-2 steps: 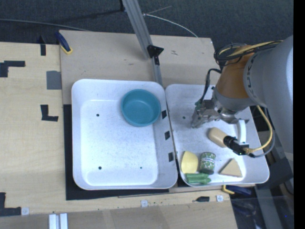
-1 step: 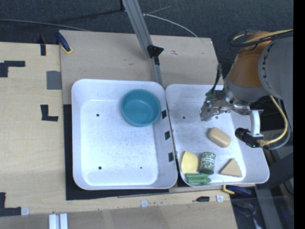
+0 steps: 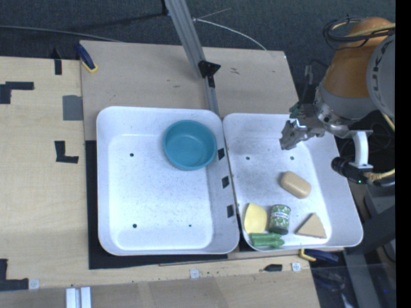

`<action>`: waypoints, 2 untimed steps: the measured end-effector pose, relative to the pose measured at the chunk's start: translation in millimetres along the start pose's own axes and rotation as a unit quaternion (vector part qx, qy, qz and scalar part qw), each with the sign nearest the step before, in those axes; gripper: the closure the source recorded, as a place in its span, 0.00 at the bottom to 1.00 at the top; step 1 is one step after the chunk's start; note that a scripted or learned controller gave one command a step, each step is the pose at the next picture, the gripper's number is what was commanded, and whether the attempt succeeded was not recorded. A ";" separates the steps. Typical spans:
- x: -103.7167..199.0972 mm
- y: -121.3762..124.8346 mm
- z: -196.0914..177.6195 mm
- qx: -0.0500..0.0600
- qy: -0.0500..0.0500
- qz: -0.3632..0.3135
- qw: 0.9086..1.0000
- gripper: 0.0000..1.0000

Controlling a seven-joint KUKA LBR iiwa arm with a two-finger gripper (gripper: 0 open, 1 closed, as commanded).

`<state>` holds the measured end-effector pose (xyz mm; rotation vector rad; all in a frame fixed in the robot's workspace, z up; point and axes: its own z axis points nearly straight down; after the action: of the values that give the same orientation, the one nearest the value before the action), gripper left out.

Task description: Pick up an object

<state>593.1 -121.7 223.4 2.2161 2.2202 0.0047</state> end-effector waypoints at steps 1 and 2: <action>0.3 1.0 -34.7 0.001 0.000 0.000 1.000 1.00; 55.1 -5.3 -34.9 0.004 0.001 -0.002 1.000 1.00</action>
<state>587.6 -66.5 258.2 2.2161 2.2301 0.0000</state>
